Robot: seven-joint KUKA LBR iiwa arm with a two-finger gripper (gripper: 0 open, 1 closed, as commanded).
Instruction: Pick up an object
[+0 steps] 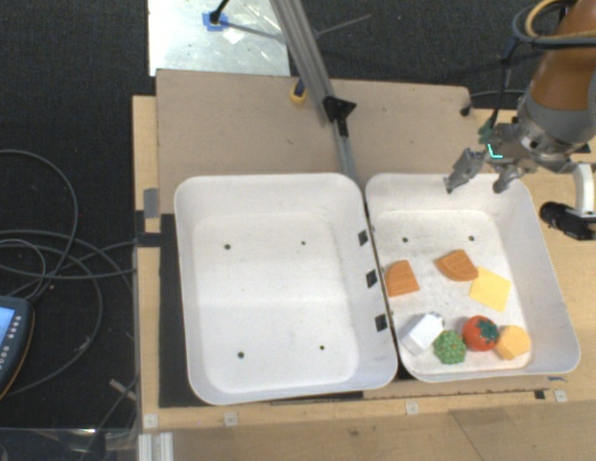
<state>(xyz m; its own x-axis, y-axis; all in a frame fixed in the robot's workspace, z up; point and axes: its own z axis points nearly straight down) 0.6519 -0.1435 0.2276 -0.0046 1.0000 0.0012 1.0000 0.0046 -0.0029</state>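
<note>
- Hovering over the far rim of the right bin (528,221), the gripper (485,178) hangs at the end of the grey arm (566,75), which carries an orange band above its wrist.
- Its two fingers are spread apart with nothing between them, one at the left (461,174) and one at the right (507,179), both tips just above the far edge of the right bin.
- All the small objects lie in the near half of the right bin, well apart from the gripper.
- An orange wedge (402,279) sits near the bin's left wall, and an orange bread-like piece (457,266) lies toward the bin's middle.
- A yellow square slice (490,289) rests just beside the bread-like piece, on its near right.
- Along the bin's near wall stand a white block (423,331), a green broccoli-like piece (450,347), a red tomato-like piece (480,333) and a small orange-yellow block (513,342), close together in a row.
- The left bin (278,195) sits against the right bin's left wall, joined by dark clips.
</note>
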